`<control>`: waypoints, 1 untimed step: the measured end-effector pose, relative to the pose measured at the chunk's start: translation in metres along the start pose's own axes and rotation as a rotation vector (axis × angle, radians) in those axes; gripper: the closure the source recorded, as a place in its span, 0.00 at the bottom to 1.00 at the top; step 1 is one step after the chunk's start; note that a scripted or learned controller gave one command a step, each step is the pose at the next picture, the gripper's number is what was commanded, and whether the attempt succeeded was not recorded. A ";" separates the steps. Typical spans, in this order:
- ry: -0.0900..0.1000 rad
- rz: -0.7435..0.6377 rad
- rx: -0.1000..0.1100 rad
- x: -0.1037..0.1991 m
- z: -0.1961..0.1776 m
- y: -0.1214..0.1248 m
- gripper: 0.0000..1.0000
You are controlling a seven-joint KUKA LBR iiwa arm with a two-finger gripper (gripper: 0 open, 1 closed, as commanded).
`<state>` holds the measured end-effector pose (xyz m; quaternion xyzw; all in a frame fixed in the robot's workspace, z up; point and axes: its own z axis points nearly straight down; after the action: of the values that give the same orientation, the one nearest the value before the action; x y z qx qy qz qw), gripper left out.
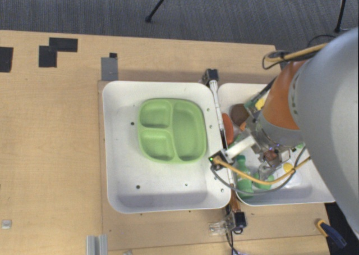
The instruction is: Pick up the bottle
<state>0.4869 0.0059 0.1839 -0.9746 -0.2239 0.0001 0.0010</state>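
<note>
A green bottle (244, 176) lies near the front left corner of the right bin (291, 195), partly hidden by cables and the arm. My gripper (263, 155) hangs low over the middle of that bin, just right of and above the bottle. The grey arm with its orange band (280, 105) covers much of the bin. Nothing shows plainly in the gripper's grasp.
The left bin (120, 136) holds a green divided plate (171, 130). In the right bin, a brown round thing (238, 113) and a red thing (227, 126) lie near the dividing wall. A yellow cable (263, 181) loops over the bottle.
</note>
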 end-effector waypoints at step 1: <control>0.001 -0.009 0.001 0.001 -0.010 0.000 1.00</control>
<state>0.4880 0.0065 0.1943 -0.9736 -0.2283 -0.0005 0.0014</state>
